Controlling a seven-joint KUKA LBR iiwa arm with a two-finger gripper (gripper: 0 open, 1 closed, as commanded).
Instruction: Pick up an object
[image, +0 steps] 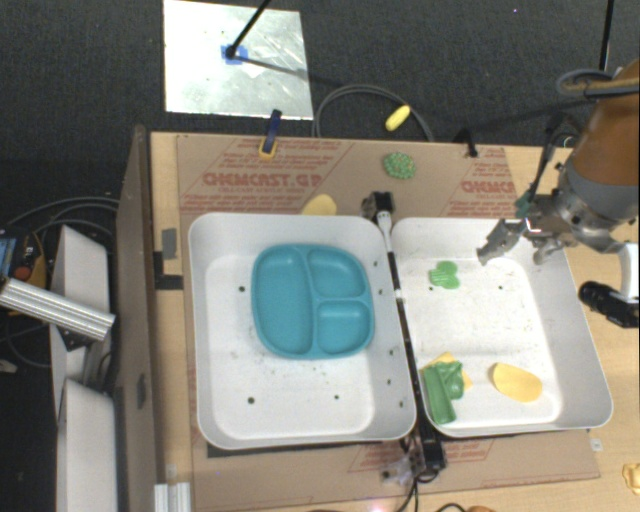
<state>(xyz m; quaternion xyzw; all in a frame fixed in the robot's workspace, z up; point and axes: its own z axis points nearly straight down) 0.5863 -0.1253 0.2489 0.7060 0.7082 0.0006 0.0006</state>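
We see the two-finger gripper (520, 242) over the right white bin (560, 340), at its 1 o'clock corner, fingers spread wide with nothing between them. Small green leafy piece (444, 274) at 11 o'clock, flat yellow oval piece (516, 382) at 5, green chunky piece (443, 388) at 7. Blue divided plastic tray (312, 301) fills the left white bin (225, 400).
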